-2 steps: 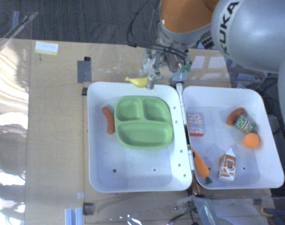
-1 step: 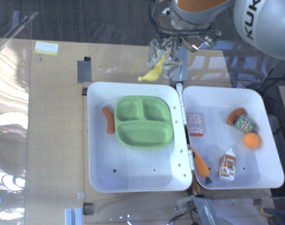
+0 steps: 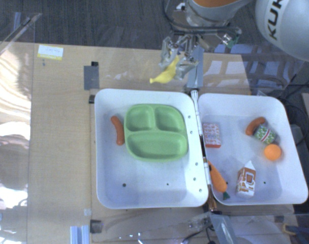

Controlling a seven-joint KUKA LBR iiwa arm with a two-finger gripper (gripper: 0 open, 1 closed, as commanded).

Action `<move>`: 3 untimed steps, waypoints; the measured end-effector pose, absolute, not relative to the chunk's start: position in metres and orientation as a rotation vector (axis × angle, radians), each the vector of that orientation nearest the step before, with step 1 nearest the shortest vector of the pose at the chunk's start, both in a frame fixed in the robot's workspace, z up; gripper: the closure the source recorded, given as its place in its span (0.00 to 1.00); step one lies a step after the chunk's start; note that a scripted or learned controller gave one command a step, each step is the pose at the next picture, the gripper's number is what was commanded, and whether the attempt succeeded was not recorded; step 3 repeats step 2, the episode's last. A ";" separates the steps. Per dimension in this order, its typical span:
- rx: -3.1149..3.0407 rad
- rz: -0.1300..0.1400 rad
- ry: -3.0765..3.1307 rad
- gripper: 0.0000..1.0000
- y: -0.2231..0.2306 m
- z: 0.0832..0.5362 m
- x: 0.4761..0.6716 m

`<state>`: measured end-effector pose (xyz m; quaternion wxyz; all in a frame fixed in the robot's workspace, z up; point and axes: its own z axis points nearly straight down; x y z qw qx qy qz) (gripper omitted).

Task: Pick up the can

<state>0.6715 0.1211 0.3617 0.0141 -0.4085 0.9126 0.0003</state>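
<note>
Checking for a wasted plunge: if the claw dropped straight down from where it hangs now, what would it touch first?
Probably the banana just under the claw, on the bench behind the bins, though depth is hard to judge. The can lies far off in the right bin.

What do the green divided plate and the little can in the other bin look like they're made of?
The green plate looks like moulded plastic: one even matte colour, rounded edges and soft compartment ridges. The can in the right bin is harder to judge. It has a green and white printed wrap and a pale end; it could be metal or a plastic toy, and it is too small here to tell.
</note>
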 end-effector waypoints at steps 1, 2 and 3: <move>-1.952 -0.003 2.447 1.00 0.065 0.343 0.670; -2.704 -0.011 1.576 1.00 0.032 0.400 0.670; -2.704 -0.011 1.576 1.00 0.032 0.400 0.670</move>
